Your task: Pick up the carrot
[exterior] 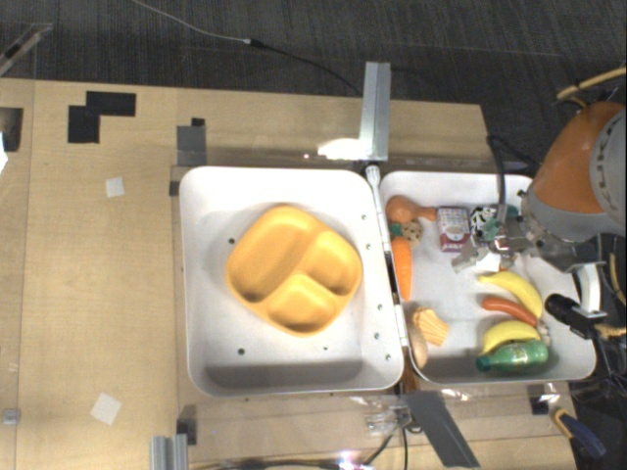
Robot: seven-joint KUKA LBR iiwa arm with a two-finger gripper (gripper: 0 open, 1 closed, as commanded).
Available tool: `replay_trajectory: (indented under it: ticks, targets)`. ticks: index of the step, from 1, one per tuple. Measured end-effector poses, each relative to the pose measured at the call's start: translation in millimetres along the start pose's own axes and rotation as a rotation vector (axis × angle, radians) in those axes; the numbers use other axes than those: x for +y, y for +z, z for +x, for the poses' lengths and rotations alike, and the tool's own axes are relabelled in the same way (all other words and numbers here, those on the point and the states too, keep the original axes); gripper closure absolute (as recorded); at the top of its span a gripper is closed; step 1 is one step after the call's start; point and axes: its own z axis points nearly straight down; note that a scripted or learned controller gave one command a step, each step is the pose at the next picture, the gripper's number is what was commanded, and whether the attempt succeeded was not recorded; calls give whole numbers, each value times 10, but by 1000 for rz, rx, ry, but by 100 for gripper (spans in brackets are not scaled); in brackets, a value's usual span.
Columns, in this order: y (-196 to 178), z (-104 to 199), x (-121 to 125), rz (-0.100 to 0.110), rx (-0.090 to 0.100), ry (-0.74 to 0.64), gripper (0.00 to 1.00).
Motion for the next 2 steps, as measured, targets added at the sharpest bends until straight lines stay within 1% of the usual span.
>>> replay_trajectory:
  ticks: [1,2]
  targets:
    - [-232,664,-420,3,4,113,0]
    - [-1514,-20,-481,-10,-3,235,0]
